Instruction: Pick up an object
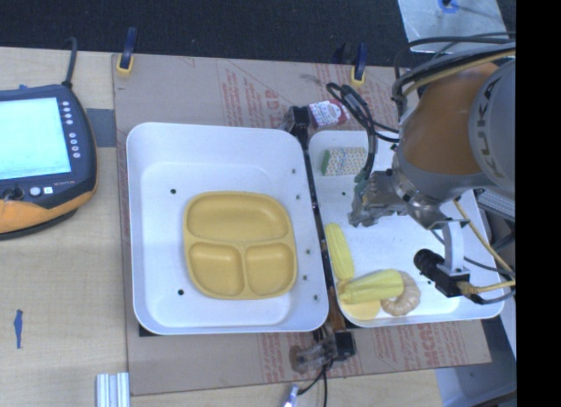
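Reaching from the right, arm (pixel 447 133) over right bin (pixel 386 317), fingers (pixel 366 208) state unclear

A grey arm (pixel 491 124) is seen, bulky and rounded, with a broad orange band (pixel 443 129) wrapped above the wrist. Dark lettering is printed on the grey shell at 3 o'clock. Black cables are looped over the top, and thin yellow wires are run below. A metallic gripper (pixel 366 208) is mounted at 9 o'clock.
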`<action>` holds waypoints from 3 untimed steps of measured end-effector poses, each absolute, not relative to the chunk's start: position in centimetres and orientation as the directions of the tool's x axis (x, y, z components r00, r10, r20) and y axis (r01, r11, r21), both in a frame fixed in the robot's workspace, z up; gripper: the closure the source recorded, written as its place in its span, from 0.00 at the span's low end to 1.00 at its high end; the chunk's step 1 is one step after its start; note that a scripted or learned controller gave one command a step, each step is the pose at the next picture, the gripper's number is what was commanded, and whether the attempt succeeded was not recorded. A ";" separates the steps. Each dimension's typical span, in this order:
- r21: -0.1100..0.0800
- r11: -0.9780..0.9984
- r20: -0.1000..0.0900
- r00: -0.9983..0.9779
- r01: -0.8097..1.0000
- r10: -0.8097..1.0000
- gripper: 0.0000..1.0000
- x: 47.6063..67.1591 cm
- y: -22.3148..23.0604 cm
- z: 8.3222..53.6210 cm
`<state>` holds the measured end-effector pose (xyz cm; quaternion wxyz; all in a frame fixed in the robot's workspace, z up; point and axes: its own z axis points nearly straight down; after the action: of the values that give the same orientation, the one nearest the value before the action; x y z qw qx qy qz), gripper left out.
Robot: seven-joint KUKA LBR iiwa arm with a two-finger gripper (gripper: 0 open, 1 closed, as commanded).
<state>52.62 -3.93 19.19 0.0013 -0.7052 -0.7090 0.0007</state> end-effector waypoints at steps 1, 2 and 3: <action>-0.004 0.005 0.000 -0.005 1.000 1.000 0.00 52.6 -4.0 19.2; -0.002 0.003 0.001 -0.003 1.000 1.000 0.00 58.6 -1.9 19.2; -0.002 0.005 0.000 -0.005 1.000 1.000 0.00 65.6 -5.6 19.2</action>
<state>65.63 -5.60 19.20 0.0007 -0.7055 -0.7087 0.0009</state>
